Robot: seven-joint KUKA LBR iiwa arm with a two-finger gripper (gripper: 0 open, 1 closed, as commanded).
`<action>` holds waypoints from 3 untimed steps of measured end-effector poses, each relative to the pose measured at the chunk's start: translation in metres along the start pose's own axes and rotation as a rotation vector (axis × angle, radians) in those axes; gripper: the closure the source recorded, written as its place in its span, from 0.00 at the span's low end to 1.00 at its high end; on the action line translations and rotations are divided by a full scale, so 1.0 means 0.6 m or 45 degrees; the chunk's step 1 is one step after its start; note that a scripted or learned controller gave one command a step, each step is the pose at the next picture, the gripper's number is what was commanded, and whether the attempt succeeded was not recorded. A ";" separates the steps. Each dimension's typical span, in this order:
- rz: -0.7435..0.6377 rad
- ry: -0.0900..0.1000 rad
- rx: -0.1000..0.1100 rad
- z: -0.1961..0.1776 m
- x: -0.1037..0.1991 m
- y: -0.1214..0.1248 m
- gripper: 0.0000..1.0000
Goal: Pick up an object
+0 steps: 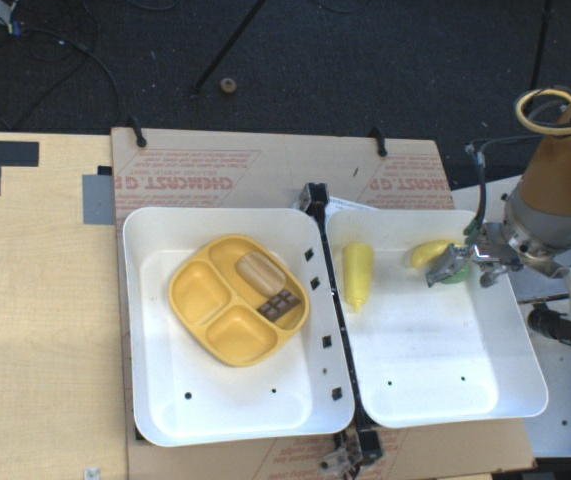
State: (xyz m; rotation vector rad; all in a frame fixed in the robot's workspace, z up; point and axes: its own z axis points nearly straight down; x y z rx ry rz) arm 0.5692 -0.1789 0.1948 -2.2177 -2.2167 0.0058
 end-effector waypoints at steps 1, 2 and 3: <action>0.000 0.001 0.001 0.107 0.002 0.003 0.00; 0.000 -0.001 -0.003 0.183 0.003 0.003 0.00; 0.003 -0.001 -0.004 0.162 0.001 0.003 1.00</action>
